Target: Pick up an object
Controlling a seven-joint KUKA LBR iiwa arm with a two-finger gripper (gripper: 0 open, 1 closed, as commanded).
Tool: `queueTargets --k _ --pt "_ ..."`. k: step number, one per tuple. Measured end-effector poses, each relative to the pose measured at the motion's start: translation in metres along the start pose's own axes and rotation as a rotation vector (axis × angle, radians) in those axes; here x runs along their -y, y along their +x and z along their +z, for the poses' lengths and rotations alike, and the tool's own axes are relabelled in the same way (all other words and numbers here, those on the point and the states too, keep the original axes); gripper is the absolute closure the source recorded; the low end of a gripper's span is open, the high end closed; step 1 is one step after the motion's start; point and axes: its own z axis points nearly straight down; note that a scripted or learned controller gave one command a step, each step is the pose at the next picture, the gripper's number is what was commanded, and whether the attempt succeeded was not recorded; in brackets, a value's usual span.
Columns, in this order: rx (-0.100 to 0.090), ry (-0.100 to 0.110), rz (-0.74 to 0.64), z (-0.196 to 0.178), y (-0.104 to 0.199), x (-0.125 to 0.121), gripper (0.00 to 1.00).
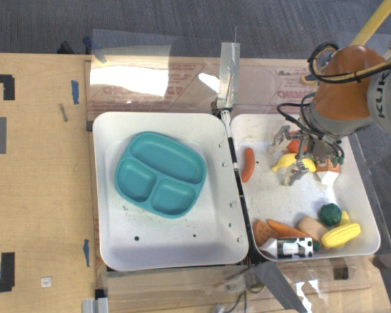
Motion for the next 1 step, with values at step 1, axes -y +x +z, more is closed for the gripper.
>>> queueTargets --k 1 --pt "0.015 0.005 -0.001 -0.0149 -0.0045 -0.0005 1.0"
